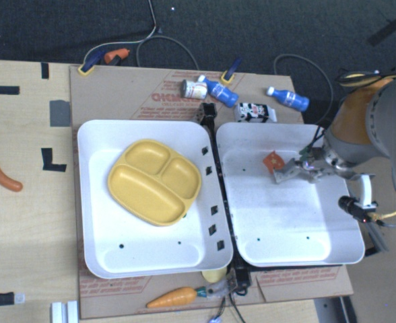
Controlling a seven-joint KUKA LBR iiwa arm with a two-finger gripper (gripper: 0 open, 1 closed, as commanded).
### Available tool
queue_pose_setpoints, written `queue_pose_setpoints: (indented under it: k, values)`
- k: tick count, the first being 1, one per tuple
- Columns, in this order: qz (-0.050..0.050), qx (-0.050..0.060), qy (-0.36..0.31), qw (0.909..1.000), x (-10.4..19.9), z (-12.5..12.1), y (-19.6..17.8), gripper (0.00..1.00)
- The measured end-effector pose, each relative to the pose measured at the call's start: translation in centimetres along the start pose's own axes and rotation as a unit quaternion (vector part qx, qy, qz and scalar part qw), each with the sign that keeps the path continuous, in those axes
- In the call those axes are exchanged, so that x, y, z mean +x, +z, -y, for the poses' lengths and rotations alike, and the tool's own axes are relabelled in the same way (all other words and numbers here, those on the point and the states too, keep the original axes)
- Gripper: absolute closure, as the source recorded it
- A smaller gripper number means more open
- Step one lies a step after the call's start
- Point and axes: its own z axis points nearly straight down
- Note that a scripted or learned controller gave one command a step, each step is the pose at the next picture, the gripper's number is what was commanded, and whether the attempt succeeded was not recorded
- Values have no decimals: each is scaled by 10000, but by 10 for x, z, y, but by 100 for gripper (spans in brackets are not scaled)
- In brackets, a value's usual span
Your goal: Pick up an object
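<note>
In the right bin (pixel 319 247) we see the grey metal gripper (pixel 283 173) lying low over smooth white plastic; how its jaws stand we cannot tell. Touching its tip, just above, sits a small orange-red block (pixel 273 160) (angular, matte). Far to its left rests a glossy yellow divided plate (pixel 155 182).

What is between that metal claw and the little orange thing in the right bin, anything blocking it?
Nothing visible blocks it. The end effector sits low in the right bin, its tip right beside the small orange object, with bare white bin floor around them. The yellow divided plate lies apart in the left bin.
</note>
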Motion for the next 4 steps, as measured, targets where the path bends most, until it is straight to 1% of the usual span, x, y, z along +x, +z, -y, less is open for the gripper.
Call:
queue_pose_setpoints:
  k: [1,2,3,4]
  values:
    - [-17,-9,-23,10000,51,-80,-8,0]
    - [-3,-1,10,10000,68,-51,-9,0]
    - [8,-6,6,10000,67,-52,-20,100]
    - [8,0,6,10000,67,-51,-19,0]
